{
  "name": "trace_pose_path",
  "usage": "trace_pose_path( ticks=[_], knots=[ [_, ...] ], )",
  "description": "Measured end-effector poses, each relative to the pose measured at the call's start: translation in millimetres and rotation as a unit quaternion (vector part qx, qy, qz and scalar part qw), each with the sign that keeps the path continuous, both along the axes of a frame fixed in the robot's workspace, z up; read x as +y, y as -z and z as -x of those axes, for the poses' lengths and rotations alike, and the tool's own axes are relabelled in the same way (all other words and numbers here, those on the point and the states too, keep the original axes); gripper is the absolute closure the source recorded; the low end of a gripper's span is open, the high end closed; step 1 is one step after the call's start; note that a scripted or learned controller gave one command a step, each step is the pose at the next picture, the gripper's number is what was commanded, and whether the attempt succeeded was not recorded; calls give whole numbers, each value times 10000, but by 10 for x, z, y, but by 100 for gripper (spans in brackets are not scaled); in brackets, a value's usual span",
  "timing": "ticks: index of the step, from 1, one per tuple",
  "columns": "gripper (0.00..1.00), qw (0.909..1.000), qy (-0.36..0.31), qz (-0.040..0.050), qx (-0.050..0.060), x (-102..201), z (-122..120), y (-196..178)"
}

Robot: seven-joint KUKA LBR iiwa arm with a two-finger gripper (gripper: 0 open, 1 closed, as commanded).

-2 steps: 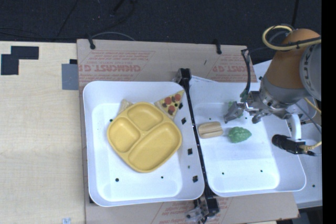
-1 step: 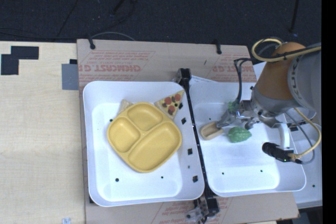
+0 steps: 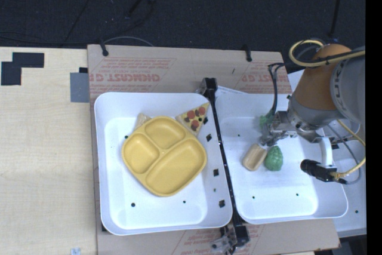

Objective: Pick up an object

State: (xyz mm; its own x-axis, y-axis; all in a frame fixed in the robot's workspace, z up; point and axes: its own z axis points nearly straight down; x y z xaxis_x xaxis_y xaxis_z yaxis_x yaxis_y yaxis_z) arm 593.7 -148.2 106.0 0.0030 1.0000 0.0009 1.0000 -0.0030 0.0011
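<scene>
In the right bin (image 3: 286, 203) lie a tan bread-like piece (image 3: 253, 157) and a round green object (image 3: 274, 159), side by side near the middle. A small green item (image 3: 263, 121) peeks out just behind the arm's wrist. My gripper (image 3: 271, 136) hangs low over the right bin, directly above and slightly behind the tan piece and the green object. The left bin (image 3: 113, 200) holds a yellow divided plate (image 3: 165, 155) with a pizza slice (image 3: 195, 117) at its far right corner.
A black divider (image 3: 216, 146) separates the two bins. The orange-banded arm (image 3: 319, 89) with looping cables fills the right bin's far right side. A black part (image 3: 319, 171) of the arm juts over the bin's right edge. Cardboard lies under both bins.
</scene>
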Motion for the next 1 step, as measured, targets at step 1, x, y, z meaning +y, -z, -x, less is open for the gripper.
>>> trace_pose_path(
  ticks=[1],
  knots=[
    [100,10000,-25,5,-3,49,-42,-445]
  ],
)
